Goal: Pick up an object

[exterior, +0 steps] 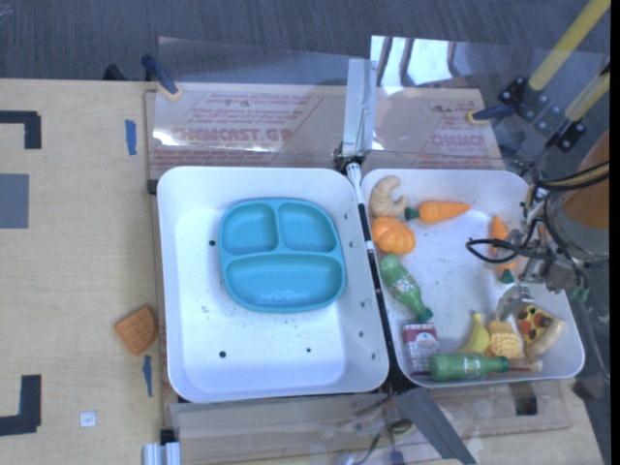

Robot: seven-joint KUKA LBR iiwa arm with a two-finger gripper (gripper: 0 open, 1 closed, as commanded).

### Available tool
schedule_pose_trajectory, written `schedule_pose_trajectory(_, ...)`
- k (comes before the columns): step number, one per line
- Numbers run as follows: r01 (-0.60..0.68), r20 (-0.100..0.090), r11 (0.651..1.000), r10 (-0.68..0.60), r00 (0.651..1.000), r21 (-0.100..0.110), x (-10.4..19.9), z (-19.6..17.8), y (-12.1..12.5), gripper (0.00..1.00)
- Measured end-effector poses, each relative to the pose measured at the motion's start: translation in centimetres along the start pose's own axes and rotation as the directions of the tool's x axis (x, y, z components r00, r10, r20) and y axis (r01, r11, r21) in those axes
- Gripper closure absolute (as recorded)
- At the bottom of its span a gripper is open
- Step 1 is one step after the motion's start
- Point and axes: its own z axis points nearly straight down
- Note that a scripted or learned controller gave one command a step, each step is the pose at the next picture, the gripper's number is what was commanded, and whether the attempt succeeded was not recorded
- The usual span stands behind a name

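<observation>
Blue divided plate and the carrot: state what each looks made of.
Blue divided plate: likely moulded plastic or silicone, judging by its uniform colour, soft rounded rims and dull sheen. Carrot: seemingly a plastic toy, with flat even orange, a smooth surface and a solid green stub.

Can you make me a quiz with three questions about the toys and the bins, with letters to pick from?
1. Where does the blue plate sit?
A. in the left bin
B. in the right bin
C. on the wooden bench

2. How many compartments does the blue plate have?
A. two
B. three
C. five

3. How does the dark green bottle rest?
A. standing upright
B. lying on its side
C. hanging from the gripper

Answers:
1. A, the plate sits in the middle of the left bin.
2. B, two small compartments sit above one wide one.
3. B, the bottle lies flat along the right bin's near edge.
</observation>
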Motion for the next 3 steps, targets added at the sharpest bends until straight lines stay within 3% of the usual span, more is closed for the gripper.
schedule_pose_trajectory(1, -0.093, 0.01, 0.996, 0.093, 0.996, -0.001, -4.6, 0.7, 0.8, 0.0)
schedule_pose_trajectory(2, -0.09, 0.021, 0.996, 0.09, 0.996, 0.001, -5.0, -0.4, 0.9, 1.0)
schedule_pose_trajectory(3, -0.09, 0.019, 0.996, 0.09, 0.996, 0.0, -4.9, -0.3, 1.0, 0.0)
